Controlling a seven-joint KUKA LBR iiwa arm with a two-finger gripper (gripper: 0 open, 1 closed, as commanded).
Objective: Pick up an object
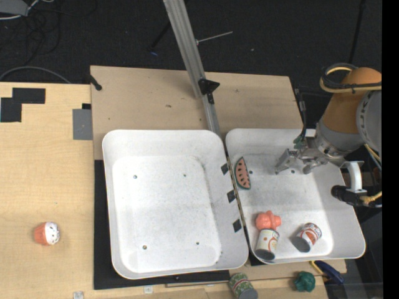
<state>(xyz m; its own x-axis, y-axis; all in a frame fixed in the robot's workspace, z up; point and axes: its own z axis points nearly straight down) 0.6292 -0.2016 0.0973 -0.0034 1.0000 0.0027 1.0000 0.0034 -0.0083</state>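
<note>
The right bin (336,217) holds a watermelon-slice toy (241,173) by its left wall. Near its front edge sit a pink-red toy (268,219), a small can (267,242) lying just below it, and a second red-and-white can (307,237) to the right. My gripper (297,164) hovers over the bin's upper middle, above and right of the watermelon slice and well apart from the cans. Its fingers are spread open and hold nothing.
The left bin (124,148) sits alongside, with black clips on the shared wall. A metal rail (190,55) slants down from the back to the bins. An orange-white ball (47,233) lies on the wooden bench at far left. A can (240,285) and a green toy (304,281) lie in front of the bins.
</note>
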